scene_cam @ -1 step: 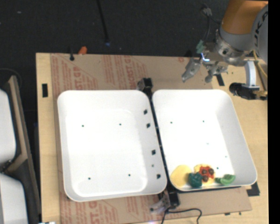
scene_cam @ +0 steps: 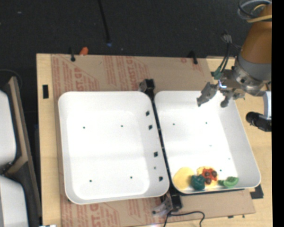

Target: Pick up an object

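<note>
- My targets sit in a tight cluster at the near edge of the right bin (scene_cam: pixel 236 126): a yellow disc (scene_cam: pixel 182 177), a teal piece (scene_cam: pixel 197 182), a red-and-orange piece (scene_cam: pixel 208 174) and a green piece (scene_cam: pixel 230 181).
- The risk I judge greatest: they touch or nearly touch one another, so closing on one may nudge its neighbours or catch two at once.
- They also lie against the right bin's near wall, so a finger could strike the rim and the grasp slip.
- The yellow disc looks flat; I may slide over it.
- My hand (scene_cam: pixel 215 96) hovers over the right bin's far edge, well apart from the cluster, fingers spread, holding and touching nothing.
</note>
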Motion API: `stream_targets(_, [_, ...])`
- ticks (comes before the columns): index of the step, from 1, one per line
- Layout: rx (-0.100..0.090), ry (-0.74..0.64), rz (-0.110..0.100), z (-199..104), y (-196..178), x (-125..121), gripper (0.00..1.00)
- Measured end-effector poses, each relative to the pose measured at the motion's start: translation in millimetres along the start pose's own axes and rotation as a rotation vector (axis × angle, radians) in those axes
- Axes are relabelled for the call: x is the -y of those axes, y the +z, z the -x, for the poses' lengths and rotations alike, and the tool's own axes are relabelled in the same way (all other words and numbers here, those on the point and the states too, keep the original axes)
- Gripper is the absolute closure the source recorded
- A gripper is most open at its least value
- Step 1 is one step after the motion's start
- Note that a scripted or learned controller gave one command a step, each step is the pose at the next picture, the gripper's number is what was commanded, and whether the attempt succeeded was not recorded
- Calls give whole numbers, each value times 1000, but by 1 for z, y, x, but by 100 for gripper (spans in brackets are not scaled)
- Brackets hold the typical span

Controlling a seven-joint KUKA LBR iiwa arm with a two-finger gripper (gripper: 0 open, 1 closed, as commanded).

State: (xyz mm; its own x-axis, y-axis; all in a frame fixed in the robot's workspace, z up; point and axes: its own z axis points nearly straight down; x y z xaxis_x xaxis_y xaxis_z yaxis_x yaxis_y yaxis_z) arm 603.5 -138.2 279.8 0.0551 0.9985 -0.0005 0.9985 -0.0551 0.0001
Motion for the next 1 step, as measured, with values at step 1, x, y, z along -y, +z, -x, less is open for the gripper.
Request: stream_targets(1, [-1, -51, -6, 26, 78, 59, 0])
